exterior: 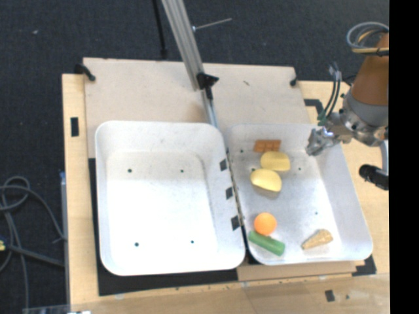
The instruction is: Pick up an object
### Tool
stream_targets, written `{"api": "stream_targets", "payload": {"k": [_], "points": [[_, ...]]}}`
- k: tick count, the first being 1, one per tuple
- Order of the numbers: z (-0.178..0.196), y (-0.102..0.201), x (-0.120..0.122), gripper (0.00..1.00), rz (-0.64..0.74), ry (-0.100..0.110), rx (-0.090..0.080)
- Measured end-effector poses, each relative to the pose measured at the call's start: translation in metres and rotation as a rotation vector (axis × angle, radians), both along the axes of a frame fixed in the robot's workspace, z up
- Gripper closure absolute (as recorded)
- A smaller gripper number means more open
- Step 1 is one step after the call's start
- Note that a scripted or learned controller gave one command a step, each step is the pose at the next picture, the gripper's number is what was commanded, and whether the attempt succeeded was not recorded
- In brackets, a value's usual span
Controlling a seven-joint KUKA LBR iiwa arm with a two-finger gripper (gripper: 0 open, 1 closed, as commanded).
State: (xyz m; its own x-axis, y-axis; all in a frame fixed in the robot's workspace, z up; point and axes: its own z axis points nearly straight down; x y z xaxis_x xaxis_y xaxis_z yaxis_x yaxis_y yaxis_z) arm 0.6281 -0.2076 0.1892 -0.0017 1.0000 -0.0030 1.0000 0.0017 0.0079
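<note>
Camera view: gripper point(317, 140) hangs over the right bin's point(344, 195) far right rim; finger state cannot be told. Upper yellow piece point(275, 161) lies left of it, apart, brown block point(267, 146) just behind, orange ball point(264, 224) nearer.

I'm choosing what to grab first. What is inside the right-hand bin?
The right bin holds a brown block, two yellow pieces touching each other, an orange ball against a green stick, and a tan wedge. Nothing looks covered.
</note>
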Motion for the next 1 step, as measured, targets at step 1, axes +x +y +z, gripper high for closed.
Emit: {"api": "stream_targets", "payload": {"k": [1], "points": [[0.0653, -0.0023, 0.0046, 1.0, 0.004, -0.001, 0.0]]}}
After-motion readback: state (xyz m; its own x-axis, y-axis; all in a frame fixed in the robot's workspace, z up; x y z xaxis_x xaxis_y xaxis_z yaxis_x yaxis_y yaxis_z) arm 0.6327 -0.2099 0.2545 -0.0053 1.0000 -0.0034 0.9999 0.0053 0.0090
